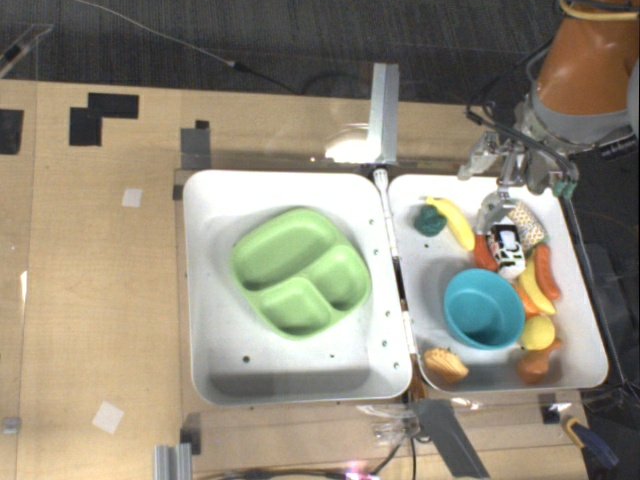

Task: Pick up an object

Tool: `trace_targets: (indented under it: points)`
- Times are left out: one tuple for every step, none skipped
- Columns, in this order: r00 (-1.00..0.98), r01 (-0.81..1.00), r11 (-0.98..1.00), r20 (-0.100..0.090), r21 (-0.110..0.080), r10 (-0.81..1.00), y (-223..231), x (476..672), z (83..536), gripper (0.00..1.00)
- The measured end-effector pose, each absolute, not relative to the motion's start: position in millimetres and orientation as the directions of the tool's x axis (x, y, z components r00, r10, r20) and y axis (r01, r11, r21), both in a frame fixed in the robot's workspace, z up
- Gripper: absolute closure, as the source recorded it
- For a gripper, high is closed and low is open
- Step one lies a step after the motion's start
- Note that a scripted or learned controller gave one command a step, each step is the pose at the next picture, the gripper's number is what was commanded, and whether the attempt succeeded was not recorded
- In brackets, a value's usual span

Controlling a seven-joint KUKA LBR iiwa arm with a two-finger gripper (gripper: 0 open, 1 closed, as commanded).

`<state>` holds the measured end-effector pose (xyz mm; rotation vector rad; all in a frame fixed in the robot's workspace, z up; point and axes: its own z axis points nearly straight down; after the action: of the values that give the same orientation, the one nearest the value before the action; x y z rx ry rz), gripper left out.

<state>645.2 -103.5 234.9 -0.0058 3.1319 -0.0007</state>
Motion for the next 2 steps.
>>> trace_targets:
  points:
    - [-0.996, 0.084, 0.996, -0.001, 0.001, 0.084, -106.2, 591.1, 97.5, 0.0]
    - [-0.979, 0.204, 0.979, -0.024, 0.003, 0.204, -123.6, 534.4, 93.2, 0.0]
